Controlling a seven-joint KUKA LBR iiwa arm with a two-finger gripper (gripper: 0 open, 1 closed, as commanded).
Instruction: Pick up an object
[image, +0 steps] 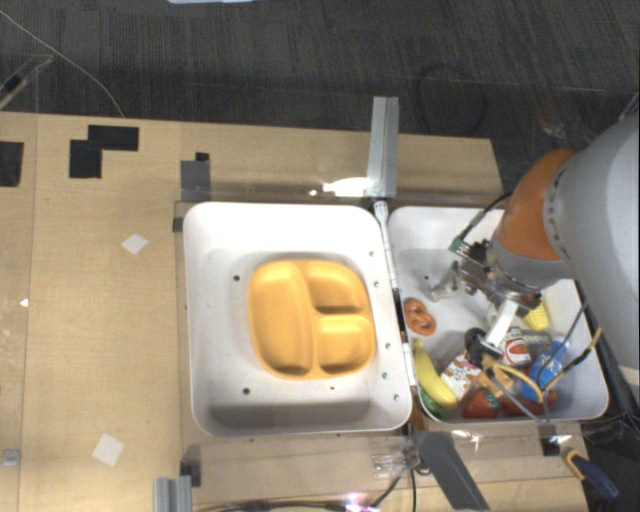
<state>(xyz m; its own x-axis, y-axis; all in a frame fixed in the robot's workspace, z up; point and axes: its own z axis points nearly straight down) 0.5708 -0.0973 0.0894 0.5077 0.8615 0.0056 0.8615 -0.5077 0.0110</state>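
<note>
Single fixed camera, mounted above the desk (90, 330), looking down at a slant. Far edge of the desk sits toward the top of the frame, with dark floor (300, 50) beyond it; near edge runs off the bottom. Range is moderate: both white bins fit whole, side by side. Left bin (215, 400) sits near centre frame, right bin (410, 235) toward the right side. The arm (590, 200) enters from the right edge, close beneath the lens, so it looms large and overlaps part of the right bin. Wide bare desk fills the left third.
</note>
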